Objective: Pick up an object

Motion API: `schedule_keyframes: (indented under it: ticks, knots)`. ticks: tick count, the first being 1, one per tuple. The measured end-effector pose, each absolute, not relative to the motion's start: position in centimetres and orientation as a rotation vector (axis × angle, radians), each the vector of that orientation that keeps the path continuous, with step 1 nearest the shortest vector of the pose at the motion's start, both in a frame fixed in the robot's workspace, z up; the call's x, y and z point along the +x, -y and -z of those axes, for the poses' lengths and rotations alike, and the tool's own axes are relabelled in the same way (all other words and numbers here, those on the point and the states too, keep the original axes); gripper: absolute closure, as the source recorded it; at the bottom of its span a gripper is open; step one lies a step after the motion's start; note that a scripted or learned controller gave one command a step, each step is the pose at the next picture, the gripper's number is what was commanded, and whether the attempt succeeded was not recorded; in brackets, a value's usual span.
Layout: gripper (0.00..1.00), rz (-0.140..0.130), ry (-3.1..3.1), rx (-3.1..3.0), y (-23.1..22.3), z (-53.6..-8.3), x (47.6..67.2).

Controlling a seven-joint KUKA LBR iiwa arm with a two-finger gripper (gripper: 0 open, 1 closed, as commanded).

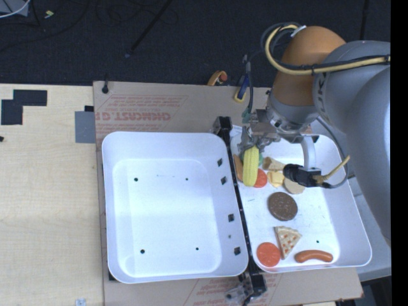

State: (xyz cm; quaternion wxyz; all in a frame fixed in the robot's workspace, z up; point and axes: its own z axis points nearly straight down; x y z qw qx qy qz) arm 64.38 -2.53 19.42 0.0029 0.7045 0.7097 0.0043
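Left bin (121,164) has open floor; right bin (347,231) is crowded along the shared divider, freer toward its right wall. Jaws (252,146) sit over the right bin's top-left corner, clamped on the yellow corn cob (251,163), which hangs upright just beside the divider above a red slice (260,180).

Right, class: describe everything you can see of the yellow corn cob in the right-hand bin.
The corn is a small yellow cob that looks like toy plastic, with a ribbed surface. It stands roughly lengthwise up the picture, at the left side of the right bin, near the divide between the bins. The hand is directly above its upper end; whether it grips the cob cannot be told. Its lower end meets a red piece, and an orange piece lies along its left.
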Motion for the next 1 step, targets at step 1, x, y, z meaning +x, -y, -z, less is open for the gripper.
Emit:
schedule_keyframes:
  ticks: [1]
  knots:
    - [1.0, -0.001, -2.233, 2.217, -4.51, -21.59, 59.76]
